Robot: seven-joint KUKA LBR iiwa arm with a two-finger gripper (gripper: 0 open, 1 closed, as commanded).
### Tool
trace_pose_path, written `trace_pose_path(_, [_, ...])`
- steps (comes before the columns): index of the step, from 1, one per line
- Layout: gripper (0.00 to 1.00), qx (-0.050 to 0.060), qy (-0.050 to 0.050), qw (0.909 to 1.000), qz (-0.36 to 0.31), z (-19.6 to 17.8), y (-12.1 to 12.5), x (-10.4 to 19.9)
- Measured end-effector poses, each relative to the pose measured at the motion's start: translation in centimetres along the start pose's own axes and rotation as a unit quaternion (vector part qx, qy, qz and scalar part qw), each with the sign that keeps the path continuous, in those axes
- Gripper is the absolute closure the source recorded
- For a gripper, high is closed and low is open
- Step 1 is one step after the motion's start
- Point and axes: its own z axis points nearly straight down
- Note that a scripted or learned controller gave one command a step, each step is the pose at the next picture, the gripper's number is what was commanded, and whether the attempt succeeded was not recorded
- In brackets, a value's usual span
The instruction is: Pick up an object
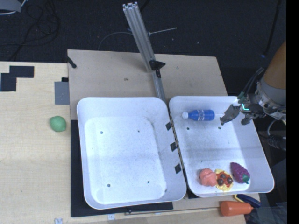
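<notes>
We see the gripper (237, 116) spread open and holding nothing above the right bin's (261, 157) far edge, just beside the bottle (199, 115).

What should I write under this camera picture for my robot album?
Robot gripper open above the right bin, beside a blue bottle; toy fruit waits in the corner.

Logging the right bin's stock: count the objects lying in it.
4. The blue bottle lies near the far edge; the pink toy, the yellow toy and the purple grapes cluster at the near edge. None seems hidden.
</notes>
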Motion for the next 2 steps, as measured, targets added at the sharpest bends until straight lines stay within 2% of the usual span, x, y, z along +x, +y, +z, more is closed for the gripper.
trace_pose_path(1, [0.00, 0.000, 0.000, 1.0000, 0.000, 0.0, 0.0, 0.0])
trace_pose_path(2, [0.00, 0.002, 0.000, 1.0000, -0.001, 4.3, -0.1, 0.4])
